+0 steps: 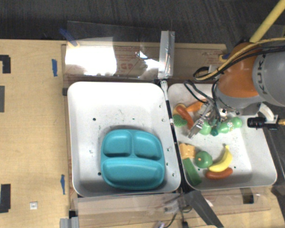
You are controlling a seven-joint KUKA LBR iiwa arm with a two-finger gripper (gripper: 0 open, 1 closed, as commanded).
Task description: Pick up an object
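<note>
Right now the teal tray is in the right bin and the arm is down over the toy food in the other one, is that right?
Not quite. The teal tray lies in the left bin, not the right. The camera view shows it there, while the gripper is down over the toy food in the right bin, as you said.

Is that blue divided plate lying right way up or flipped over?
Right way up. The blue divided plate lies flat in the left bin, and its three hollow compartments face the camera, two small ones above one long one.
</note>
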